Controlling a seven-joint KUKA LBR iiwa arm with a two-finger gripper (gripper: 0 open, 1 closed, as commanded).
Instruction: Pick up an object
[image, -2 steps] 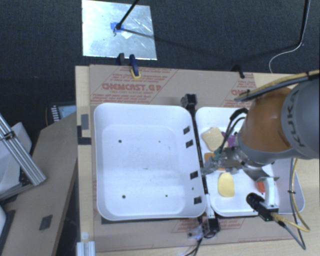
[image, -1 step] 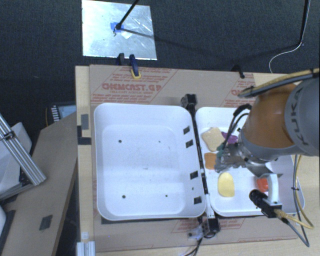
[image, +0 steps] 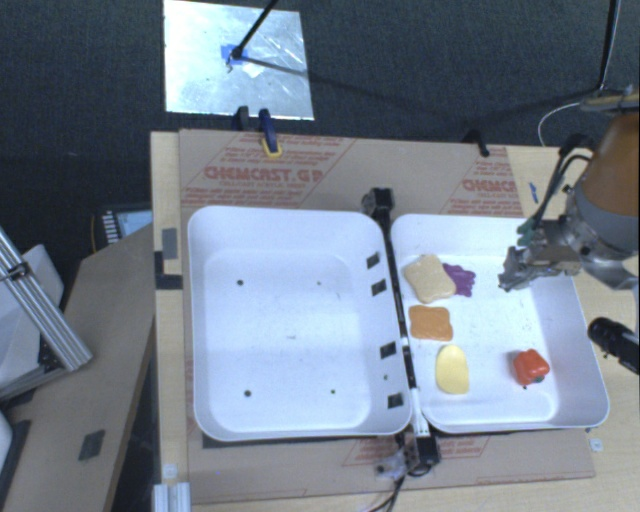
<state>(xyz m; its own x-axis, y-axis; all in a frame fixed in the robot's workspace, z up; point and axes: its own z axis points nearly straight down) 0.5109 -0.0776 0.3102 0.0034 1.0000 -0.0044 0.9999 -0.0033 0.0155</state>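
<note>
The tabletop (image: 330, 160), covered by a printed cardboard sheet, carries two shallow white bins side by side. The left bin (image: 290, 320) has a bare white floor dotted with a few small dark marks. The right bin (image: 570, 330) holds all the loose objects. The arm (image: 612, 190), grey with an orange band, comes in from the right, and its gripper (image: 517, 268) hangs over the upper right part of the right bin; whether anything sits in it, or how it is set, cannot be told from here. Near the divider lies a tan bread-like slice (image: 430, 278), with a small purple piece (image: 460, 278) touching its right side. Just below sits an orange square slab (image: 431, 323), then a pale yellow oval piece (image: 452, 370). A red-orange pepper-like toy (image: 530, 366) lies apart, toward the bin's lower right.
</note>
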